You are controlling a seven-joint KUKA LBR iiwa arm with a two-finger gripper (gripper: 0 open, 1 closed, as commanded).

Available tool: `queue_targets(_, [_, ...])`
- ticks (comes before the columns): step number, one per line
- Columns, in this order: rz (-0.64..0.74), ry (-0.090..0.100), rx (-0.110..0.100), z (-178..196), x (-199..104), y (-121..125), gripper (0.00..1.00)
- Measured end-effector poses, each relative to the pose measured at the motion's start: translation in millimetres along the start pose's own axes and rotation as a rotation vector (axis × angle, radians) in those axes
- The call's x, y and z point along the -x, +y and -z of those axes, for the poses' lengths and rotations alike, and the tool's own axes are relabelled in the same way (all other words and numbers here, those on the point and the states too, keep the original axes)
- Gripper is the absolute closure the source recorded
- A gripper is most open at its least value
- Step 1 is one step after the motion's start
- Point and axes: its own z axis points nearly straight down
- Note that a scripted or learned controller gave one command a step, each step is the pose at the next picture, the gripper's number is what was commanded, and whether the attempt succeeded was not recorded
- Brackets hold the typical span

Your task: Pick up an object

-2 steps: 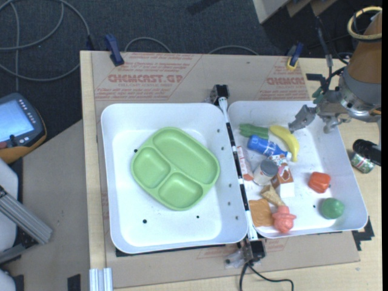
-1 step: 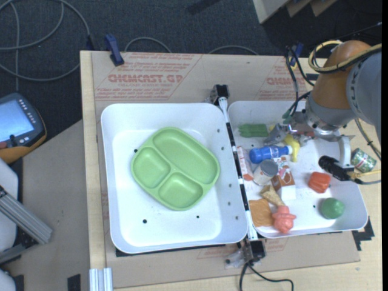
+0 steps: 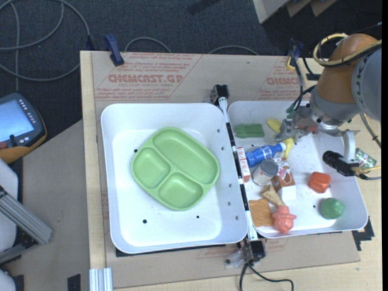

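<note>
The arm is reaching in from the right of the frame, its pincer [image 3: 295, 125] hanging over the upper part of the right bin [image 3: 359, 218]; whether the pincer is released or clenched, I cannot tell; just below and left of it a blue bottle [image 3: 262, 154] is lying on its side, long axis slanting, one end pointing toward the upper right; the left bin [image 3: 115, 162] is holding a green divided tray [image 3: 175, 168].
</note>
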Motion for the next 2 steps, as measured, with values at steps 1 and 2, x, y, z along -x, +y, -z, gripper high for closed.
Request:
queue_targets(1, [0.006, -0.001, -0.011, -11.2, -60.6, 25.2, 1.00])
queue_targets(2, [0.010, 0.004, 0.008, 96.8, -152.8, 36.4, 1.00])
